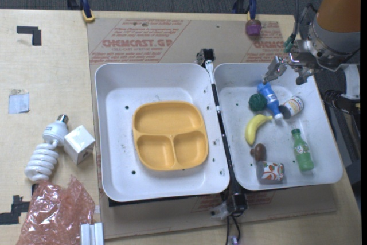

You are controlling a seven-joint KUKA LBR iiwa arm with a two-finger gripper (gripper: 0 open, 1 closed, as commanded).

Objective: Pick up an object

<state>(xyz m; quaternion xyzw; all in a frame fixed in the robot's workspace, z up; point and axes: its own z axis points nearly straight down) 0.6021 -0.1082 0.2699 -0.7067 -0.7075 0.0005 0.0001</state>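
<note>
Right bin (325,140) — held a close cluster toward its upper middle: a blue bottle (269,100) lying tilted, a dark green ball (257,102) touching its left side, and a small jar with a pale label (293,106) just beside its right end. A banana (255,128) lay below these, curving down to a brown, rounded piece (258,151). A small printed can (270,172) rested near the bin's lower rim; a green bottle (301,150) lay near the right wall. Open floor remained along the left wall and in the upper left corner.

Left bin (109,123) — carried a yellow three-compartment tray (170,135) at its centre, with a bare white margin on all sides.

Gripper (278,69) — hung over the right bin's upper edge, just above the blue bottle's top end, its fingers (270,72) slightly parted with nothing between them. The grey wrist and orange band rose toward the upper right.

Bench, outside the bins — a spiral light bulb (46,149), a white cube (79,143) and crumpled reddish plastic film (54,212) at lower left; a small purple object (253,27) above the right bin.
</note>
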